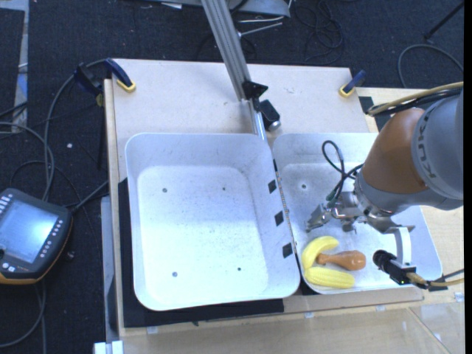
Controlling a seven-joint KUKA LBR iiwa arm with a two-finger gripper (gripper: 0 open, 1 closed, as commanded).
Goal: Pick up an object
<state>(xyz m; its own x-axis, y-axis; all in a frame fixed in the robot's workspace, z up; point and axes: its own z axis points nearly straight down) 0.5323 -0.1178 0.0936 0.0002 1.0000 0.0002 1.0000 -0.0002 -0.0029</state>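
1. The gripper [341,214] hangs over the right bin [295,169]. I cannot tell if it is open or closed.
2. Just below it, near the bin's front edge, lie two bananas [322,262] and a brown drumstick [345,259], touching.
3. Step: reaching. Next, I think, it must go down onto one toy and squeeze.

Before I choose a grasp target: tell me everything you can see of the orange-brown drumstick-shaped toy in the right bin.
The drumstick toy looks like smooth plastic: an orange-brown rounded body with a paler, thinner handle end pointing left. It lies flat on the floor of the right bin, near the front edge. It rests between two yellow pieces, the banana above-left and the corn-like piece below, seemingly touching both. The gripper sits just behind it, apart from it.
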